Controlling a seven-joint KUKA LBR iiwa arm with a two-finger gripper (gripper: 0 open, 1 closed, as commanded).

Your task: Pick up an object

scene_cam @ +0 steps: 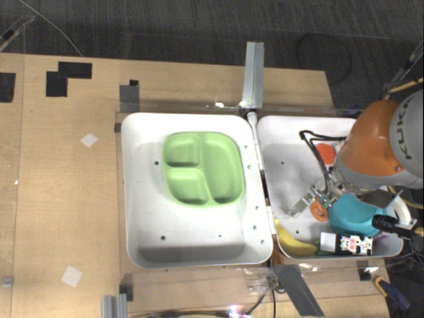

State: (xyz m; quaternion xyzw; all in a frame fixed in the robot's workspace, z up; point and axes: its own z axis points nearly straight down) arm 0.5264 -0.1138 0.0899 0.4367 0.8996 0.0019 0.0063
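My gripper [310, 201] is low inside the right bin [285, 144], reaching in from the right under the orange wrist band [371, 144]. Just below its tip lies a small orange object [319, 211], touching or very close to it. A teal round object [351, 214] sits right beside that, under the wrist. A yellow banana [295, 244] lies along the bin's front left corner. A dark bottle with a white label [348, 244] lies at the front wall. Another orange-red object [326, 153] sits behind the gripper, partly hidden by the arm.
The left bin [139, 177] holds a green divided plate [202, 167]. A thin black wire loop [311, 136] lies at the back of the right bin. A metal post [253, 78] rises behind the wall shared by the bins.
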